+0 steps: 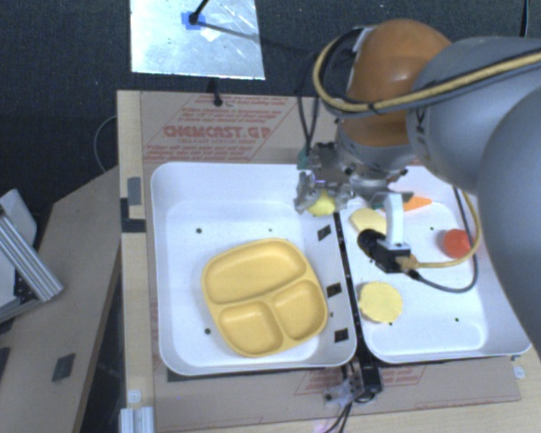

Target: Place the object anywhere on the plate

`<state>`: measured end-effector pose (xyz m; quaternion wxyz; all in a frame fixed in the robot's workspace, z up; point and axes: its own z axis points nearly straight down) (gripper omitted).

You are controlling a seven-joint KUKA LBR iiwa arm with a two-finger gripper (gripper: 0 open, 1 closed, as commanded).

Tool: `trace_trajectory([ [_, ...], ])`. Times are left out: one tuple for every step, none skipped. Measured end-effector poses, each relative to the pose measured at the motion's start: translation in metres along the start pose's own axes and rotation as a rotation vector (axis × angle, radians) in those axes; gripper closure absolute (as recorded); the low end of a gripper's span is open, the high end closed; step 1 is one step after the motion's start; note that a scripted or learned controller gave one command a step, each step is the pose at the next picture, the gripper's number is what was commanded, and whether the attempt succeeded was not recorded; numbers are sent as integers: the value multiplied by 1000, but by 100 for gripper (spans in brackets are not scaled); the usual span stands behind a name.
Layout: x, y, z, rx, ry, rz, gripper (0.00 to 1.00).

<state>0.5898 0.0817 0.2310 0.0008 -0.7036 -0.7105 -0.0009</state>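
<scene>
Gripping a small yellow object [322,207], the claw [320,198] is hanging beyond the yellow plate [263,295]; releasing now risks missing it.

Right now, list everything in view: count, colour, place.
plate: one, yellow, three compartments, in the left bin
left bin: one, white
right bin: one, white
round flat piece: one, yellow, right bin, near front
yellow piece: one, right bin, by the divider
round item: one, red-orange, right bin
orange piece: one, right bin, back
small object: one, yellow, at the pincer's tip
arm: one, grey and orange
pincer: one, above the divider
</scene>
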Motion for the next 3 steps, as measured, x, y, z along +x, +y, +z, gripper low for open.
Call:
trace_trajectory([
  [46,6,0,-2,0,0,100],
  [78,-2,-2,-1,0,1,100],
  [76,-2,-2,0,-2,4,0],
])
